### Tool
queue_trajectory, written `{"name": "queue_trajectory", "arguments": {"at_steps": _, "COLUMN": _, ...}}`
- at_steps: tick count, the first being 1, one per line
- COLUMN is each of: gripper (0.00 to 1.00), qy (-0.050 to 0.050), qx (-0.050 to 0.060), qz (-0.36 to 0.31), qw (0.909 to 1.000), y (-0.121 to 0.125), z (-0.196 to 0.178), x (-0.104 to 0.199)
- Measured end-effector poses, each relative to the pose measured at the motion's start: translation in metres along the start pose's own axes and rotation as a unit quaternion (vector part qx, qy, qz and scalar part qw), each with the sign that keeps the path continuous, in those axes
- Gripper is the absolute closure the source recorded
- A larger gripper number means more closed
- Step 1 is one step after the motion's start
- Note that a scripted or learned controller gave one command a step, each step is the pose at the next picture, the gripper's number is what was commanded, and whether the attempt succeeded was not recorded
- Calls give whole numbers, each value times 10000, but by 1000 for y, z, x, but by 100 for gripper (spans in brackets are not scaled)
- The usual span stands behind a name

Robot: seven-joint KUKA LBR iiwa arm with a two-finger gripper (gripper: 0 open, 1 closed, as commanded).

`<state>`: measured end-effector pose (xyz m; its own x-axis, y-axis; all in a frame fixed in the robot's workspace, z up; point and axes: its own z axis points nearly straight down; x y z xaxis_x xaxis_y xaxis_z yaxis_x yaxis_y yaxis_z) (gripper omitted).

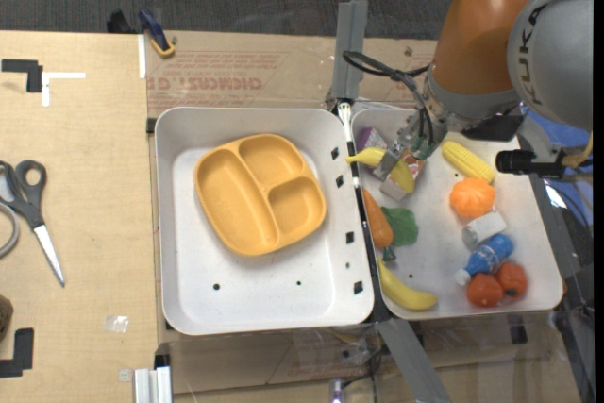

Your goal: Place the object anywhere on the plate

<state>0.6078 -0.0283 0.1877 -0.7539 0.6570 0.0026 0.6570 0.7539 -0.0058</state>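
The arm reaches in from the right, orange band up top, wrist angled down into the far-left part of the right bin [543,231], and the gripper [404,167] sits low right by the wall that divides the two bins. This looks like the pick-up step: the plate [260,192], yellow-orange with three compartments, lies in the left bin [179,231] with nothing on it, so the placing is all yet to do. Under the gripper there is a yellow piece [370,156] poking out leftward toward the divider, and something yellow and grey bunched around the tool tip, but whether the fingers are spread or closed, and whether they have anything between them, I cannot tell; the wrist and cables crowd the spot. If that yellow piece is the target, the next move calls for a firm closure, a straight lift above the bin walls, then a short carry left over the divider to the plate. Crowded ground here: a carrot [377,224] and a green toy [400,224] lie just nearer, a corn cob [467,160] and an orange [471,197] to the right, a banana [406,292] at the near edge, so a nudge could scatter neighbours.
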Motion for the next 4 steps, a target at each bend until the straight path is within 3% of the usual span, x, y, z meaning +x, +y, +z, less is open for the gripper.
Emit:
{"name": "queue_trajectory", "arguments": {"at_steps": 1, "gripper": 100, "qy": 8, "qx": -5, "qz": 231, "qw": 9997, "y": 25, "z": 0, "x": 66}}
{"name": "queue_trajectory", "arguments": {"at_steps": 2, "gripper": 0, "qy": 5, "qx": -2, "qz": 227, "qw": 9997, "y": 25, "z": 0, "x": 66}}
{"name": "queue_trajectory", "arguments": {"at_steps": 3, "gripper": 100, "qy": 20, "qx": 23, "qz": 222, "qw": 9997, "y": 24, "z": -5, "x": 65}}
{"name": "queue_trajectory", "arguments": {"at_steps": 4, "gripper": 100, "qy": -7, "qx": -4, "qz": -483, "qw": 9988, "y": 67, "z": -67, "x": 89}}
